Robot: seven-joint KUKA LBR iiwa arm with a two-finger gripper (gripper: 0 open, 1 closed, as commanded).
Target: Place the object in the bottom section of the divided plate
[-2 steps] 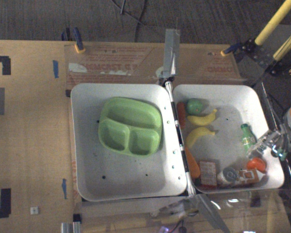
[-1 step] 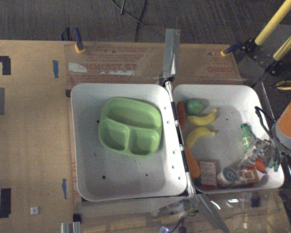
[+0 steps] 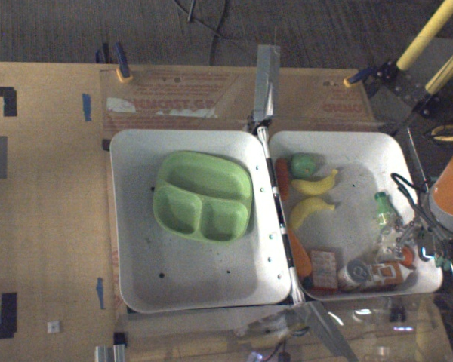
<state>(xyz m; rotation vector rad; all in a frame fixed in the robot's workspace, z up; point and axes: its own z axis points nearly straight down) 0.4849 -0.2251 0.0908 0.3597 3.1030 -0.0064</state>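
listing the bench as it stands: left bin [image 3: 136,277], shallow and white, holding one green divided plate [image 3: 204,196] near its upper middle. the plate shows one long section toward the top and two smaller sections along its lower edge; all three look bare.

right bin [image 3: 347,145], holding the loose stock: a green round item [image 3: 304,164] at the top left, two yellow bananas [image 3: 315,185] and [image 3: 309,211] below it, an orange carrot-like piece [image 3: 300,256] along the left wall, a reddish-brown flat packet [image 3: 324,268] at the bottom, a can or jar lying on its side [image 3: 374,274] beside it, and a small green-capped bottle [image 3: 383,208] toward the right wall.

arm [image 3: 447,194]: grey with orange band, entering at the right edge over the right bin's far corner. the gripper [image 3: 408,236] sits low by the bottle and can; whether the tool is apart or together cannot be told, and nothing is seen held.

the task sentence does not name the object; every candidate lies in the right bin, well apart from the plate.

risks, as judged: crowded items at the bottom right could cause a grasp to close on two things or knock the bottle over; a weak grip could drop the object at the wall between bins; a release placed slightly high would land in the plate's long top section instead of a bottom one.
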